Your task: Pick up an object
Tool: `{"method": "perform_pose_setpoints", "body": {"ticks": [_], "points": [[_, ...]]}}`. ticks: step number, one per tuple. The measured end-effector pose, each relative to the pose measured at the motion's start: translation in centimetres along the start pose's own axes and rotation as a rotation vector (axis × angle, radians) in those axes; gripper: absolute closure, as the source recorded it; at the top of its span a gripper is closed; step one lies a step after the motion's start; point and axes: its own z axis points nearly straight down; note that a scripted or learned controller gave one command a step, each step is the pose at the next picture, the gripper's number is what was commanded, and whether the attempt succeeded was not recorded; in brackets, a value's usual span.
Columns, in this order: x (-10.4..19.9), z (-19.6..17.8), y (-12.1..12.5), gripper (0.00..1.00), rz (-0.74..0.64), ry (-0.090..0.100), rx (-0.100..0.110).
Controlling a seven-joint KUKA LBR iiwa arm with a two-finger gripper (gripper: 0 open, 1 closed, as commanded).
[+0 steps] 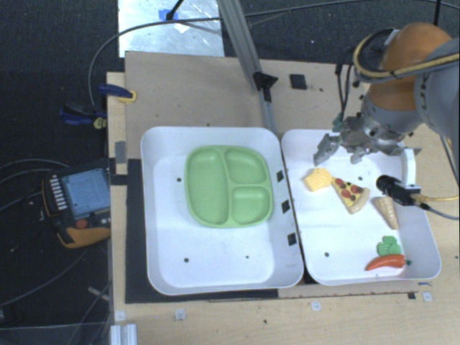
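End effector [338, 148], fingers spread, hovers right of centre above the cheese [318, 180]; an off-centre descent risks nudging it aside.

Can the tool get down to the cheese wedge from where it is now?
Probably yes. The tool hovers just above and right of the cheese wedge, nothing lies between them, and the pizza slice sits apart on its right.

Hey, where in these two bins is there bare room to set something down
Left bin: open floor in front of the green divided plate, toward the near wall. Right bin: a bare patch at the near left, between the cheese wedge and the carrot. Crowded: the far right, around the pizza slice, cone and gripper.
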Motion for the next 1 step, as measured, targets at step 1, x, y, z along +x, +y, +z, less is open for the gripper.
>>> {"method": "perform_pose_setpoints", "body": {"ticks": [1], "points": [[0.01,-0.75,0.30,0.00,-0.002,-0.001,-0.013]]}}
